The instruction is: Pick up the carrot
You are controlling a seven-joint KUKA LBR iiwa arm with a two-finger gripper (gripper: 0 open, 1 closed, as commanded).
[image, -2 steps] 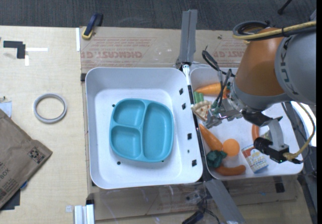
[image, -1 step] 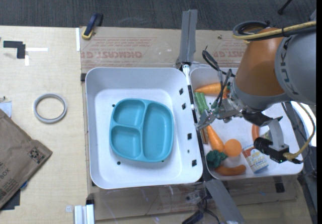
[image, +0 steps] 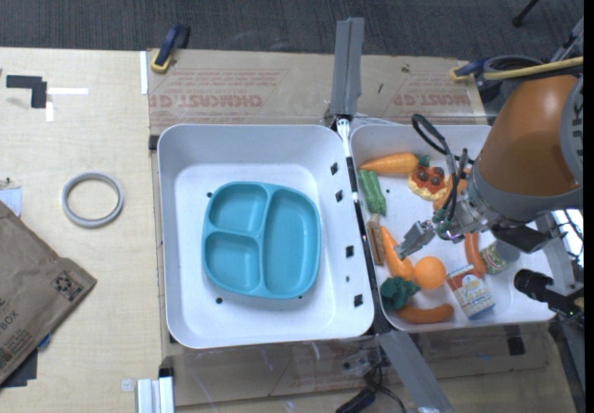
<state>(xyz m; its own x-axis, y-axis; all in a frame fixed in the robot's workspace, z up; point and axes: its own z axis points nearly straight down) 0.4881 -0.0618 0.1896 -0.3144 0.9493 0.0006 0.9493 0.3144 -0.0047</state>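
Observation:
The carrot (image: pixel 390 162) is orange and tapered, and it lies near the far wall of the right bin (image: pixel 520 314) with its tip pointing left. My gripper (image: pixel 422 235) hangs lower in the same bin, nearer the front than the carrot and apart from it. It sits just above a small orange ball (image: pixel 429 272) and beside a second orange, carrot-like piece (image: pixel 396 260). The arm's orange band (image: pixel 529 137) covers the right part of the bin.
The right bin also holds a green pod (image: pixel 372 190), a pizza slice (image: pixel 429 179), a broccoli piece (image: pixel 397 291), an orange sausage shape (image: pixel 427 314) and a small carton (image: pixel 471 295). A blue divided plate (image: pixel 263 239) lies in the left bin (image: pixel 176 216). A tape ring (image: pixel 93 199) rests on the bench.

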